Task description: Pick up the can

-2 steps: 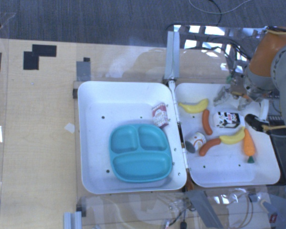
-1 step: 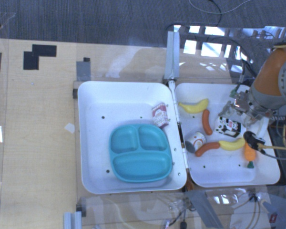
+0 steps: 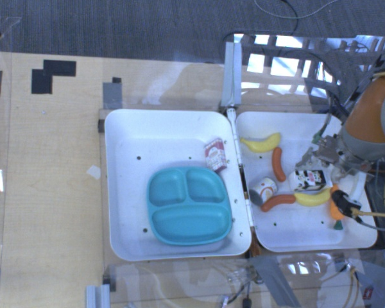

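Arm is reaching in from right, w/ orange band above wrist. Gripper is sitting low in right bin; its jaw opening is not readable, so state cannot be told. Can is lying on its side in right bin, left of gripper, just above one sausage and below another. Two bananas are lying nearby. Left bin is holding teal divided plate and red packet.
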`<act>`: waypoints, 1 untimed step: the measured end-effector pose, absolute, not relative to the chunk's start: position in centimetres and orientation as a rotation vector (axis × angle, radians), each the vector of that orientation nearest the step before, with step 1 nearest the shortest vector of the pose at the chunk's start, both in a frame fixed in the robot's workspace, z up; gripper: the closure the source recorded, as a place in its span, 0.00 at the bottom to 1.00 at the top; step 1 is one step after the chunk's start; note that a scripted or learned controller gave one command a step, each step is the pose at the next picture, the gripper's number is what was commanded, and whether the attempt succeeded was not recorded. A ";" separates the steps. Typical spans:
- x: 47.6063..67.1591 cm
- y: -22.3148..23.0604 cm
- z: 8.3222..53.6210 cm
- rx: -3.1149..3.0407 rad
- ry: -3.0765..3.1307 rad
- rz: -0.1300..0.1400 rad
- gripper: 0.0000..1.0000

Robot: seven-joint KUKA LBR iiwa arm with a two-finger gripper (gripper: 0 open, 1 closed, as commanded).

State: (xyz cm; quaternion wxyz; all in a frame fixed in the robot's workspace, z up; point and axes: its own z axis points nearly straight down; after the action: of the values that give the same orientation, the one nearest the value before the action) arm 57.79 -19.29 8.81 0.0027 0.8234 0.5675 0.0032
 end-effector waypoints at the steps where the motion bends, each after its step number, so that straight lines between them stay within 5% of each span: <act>1: 53.3 -18.2 8.9 2.665 1.647 0.014 0.00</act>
State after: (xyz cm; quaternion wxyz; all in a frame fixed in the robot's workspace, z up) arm 53.35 -18.20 8.89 0.0041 0.8506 0.5257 0.0044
